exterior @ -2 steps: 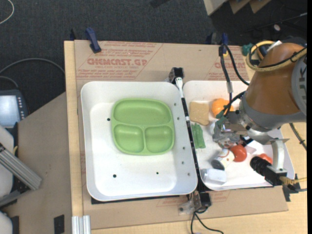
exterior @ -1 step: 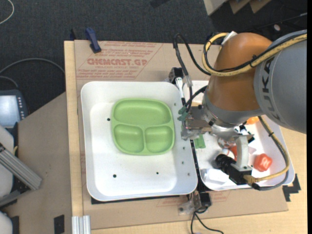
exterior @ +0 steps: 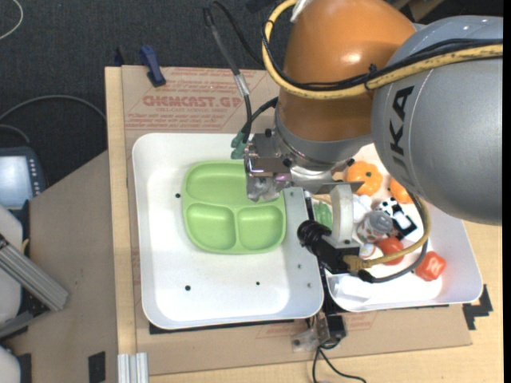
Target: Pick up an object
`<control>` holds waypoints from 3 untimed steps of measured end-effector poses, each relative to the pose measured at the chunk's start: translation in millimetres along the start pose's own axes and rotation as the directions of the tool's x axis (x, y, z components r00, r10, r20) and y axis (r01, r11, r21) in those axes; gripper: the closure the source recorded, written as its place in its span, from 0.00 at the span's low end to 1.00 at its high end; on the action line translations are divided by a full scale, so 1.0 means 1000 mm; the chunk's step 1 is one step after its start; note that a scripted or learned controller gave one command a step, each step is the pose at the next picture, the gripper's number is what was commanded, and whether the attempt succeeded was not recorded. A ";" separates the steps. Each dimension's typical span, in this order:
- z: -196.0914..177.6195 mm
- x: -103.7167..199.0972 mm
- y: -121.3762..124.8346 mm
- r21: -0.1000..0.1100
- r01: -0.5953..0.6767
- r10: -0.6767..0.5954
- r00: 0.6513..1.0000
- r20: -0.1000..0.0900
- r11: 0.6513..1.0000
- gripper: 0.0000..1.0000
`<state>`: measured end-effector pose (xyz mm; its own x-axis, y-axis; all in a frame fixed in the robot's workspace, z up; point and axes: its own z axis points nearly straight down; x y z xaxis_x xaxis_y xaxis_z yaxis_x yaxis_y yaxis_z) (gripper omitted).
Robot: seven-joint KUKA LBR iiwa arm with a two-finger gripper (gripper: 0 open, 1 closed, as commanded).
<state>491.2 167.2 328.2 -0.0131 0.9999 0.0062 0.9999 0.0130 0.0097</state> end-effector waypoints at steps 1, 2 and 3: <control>-0.047 -0.080 -0.012 0.002 -0.020 0.020 1.000 0.007 1.000 1.00; -0.055 -0.075 -0.012 0.006 -0.012 0.012 1.000 0.007 1.000 1.00; -0.081 -0.057 -0.012 0.005 -0.011 0.011 1.000 0.005 1.000 1.00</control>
